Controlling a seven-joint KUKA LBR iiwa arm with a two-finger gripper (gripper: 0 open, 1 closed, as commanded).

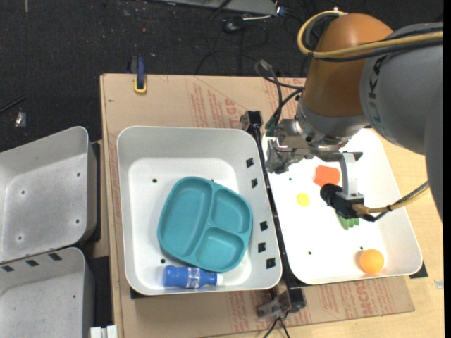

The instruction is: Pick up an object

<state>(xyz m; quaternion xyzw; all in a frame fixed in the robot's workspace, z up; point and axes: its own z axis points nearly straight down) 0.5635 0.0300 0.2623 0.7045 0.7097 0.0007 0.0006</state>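
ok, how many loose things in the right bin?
4: an orange block by the arm, a small yellow piece nearby, a green piece further forward, an orange ball at the front corner. The arm may hide more.

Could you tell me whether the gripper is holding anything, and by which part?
Cannot be told: the gripper sits under the grey wrist above the right white bin, hiding any hold.
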